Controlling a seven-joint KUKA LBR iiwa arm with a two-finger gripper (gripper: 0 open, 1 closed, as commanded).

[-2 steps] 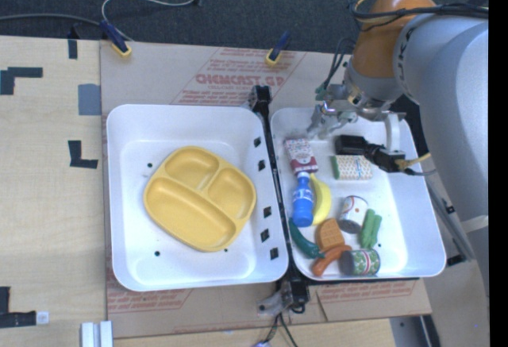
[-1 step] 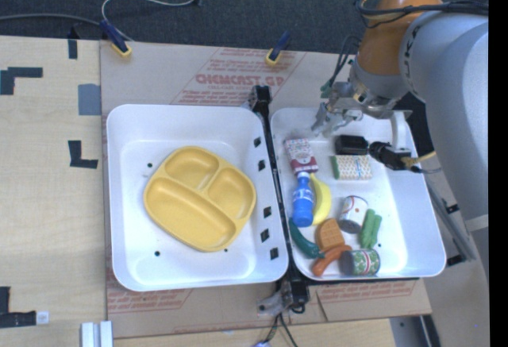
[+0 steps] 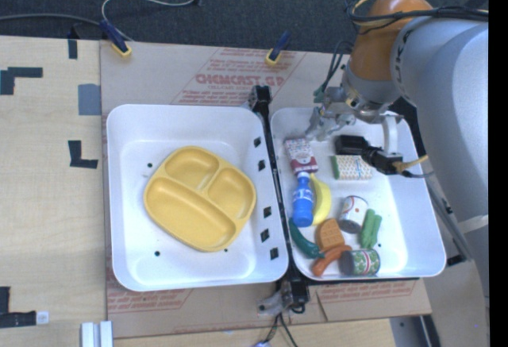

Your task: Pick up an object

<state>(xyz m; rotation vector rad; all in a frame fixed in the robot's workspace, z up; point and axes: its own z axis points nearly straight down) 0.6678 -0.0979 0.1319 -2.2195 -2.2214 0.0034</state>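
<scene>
One hand (image 3: 324,121) hangs over the right bin (image 3: 413,246) (its grip state cannot be made out).

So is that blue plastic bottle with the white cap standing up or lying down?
Lying down: the blue plastic bottle rests lengthwise on the right white bin, against a yellow banana.
</scene>
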